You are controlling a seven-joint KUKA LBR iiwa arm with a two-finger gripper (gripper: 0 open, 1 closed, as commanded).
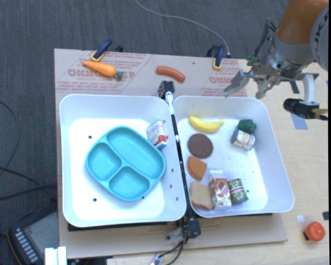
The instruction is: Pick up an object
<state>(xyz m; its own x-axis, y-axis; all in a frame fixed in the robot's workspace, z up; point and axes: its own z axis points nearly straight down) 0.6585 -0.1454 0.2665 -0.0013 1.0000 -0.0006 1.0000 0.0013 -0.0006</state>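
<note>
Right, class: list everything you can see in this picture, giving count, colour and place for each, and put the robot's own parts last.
bins: two, white, side by side on the board
divided plate: one, light blue, left bin
small carton: one, white with red and blue, left bin, by the plate
banana: one, yellow, right bin, far side
round cookie: one, dark brown, right bin
orange piece: one, below the cookie
bread slice: one, tan, right bin, near edge
can: one, green, right bin
carrot: one, orange, on the board
sausage: one, red-orange, on the board
end effector: one, grey, fingers open, above the right bin's far edge
</note>
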